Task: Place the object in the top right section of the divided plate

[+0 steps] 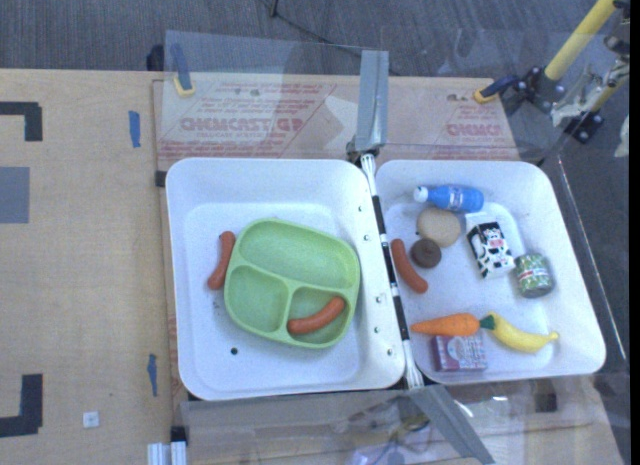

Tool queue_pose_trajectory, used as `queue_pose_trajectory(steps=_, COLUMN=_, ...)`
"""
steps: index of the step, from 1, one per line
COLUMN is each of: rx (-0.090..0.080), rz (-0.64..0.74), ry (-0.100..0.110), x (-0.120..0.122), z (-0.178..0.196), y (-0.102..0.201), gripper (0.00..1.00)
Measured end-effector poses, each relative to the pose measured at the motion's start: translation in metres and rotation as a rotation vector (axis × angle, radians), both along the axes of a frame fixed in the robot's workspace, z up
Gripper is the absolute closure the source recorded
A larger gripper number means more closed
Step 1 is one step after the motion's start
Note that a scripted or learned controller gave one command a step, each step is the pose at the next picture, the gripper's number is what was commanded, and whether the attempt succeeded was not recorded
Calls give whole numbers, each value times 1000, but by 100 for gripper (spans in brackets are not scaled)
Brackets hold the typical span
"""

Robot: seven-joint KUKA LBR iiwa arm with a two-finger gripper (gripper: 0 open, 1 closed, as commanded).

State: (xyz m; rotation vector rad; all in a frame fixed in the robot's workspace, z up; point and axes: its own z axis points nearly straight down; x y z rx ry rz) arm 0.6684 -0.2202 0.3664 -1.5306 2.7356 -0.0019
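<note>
1. A light wooden table (80, 283) carries two white bins side by side, with dark grey carpet (450, 3) beyond its far edge.
2. Black corner marks (30, 121) and a strip of blue tape (134, 129) sit on the bare wood to the left.
3. The left bin (190, 353) holds a green divided plate (290, 253). One sausage (316, 316) lies in its lower right section, and another sausage (221, 260) rests just beside the plate's left rim.
4. The right bin (570, 253) holds a third sausage (407, 265), a blue bottle (450, 197), a cow-print carton (491, 249), a green can (533, 276), a carrot (450, 325) and a banana (522, 334).
5. Whether the end effector is spread or pressed together cannot be told.
</note>
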Motion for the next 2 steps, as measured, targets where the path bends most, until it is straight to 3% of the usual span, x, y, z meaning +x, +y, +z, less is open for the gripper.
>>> queue_pose_trajectory(steps=1, rx=0, rz=0, ry=0, x=0, z=0, y=0, gripper=0)
queue_pose_trajectory(steps=2, rx=-4, rz=435, ry=-5, x=0, z=71, y=-1, gripper=0)
